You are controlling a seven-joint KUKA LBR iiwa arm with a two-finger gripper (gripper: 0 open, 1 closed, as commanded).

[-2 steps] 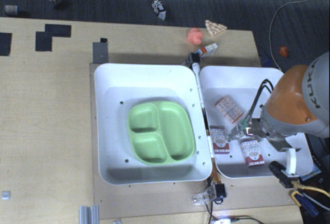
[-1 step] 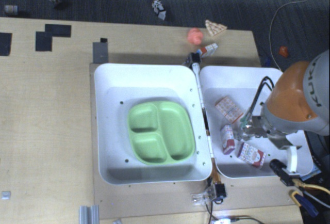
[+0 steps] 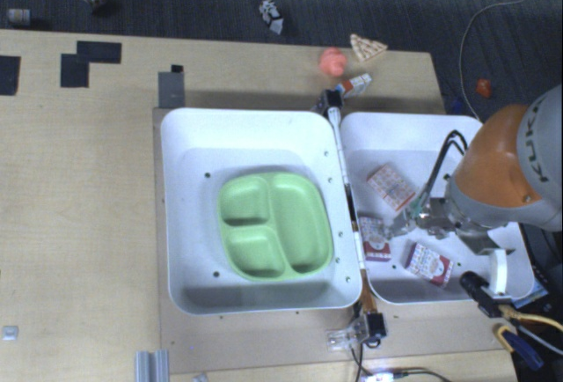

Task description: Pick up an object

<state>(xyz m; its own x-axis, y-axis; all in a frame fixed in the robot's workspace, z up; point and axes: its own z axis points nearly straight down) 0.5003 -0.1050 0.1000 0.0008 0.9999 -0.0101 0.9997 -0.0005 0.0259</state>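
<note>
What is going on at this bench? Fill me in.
The grey arm with the orange band reaches from the right into the right white bin, its gripper low among small red-and-white packets. Nothing is visibly held yet. The left white bin holds a green divided plastic tray.

Bench (image 3: 79,222): light wood | two white bins (image 3: 176,195) side by side, centre-right | pink ball (image 3: 332,62), patterned wedge (image 3: 368,47) near far edge | black patches (image 3: 97,55) far-left
</note>
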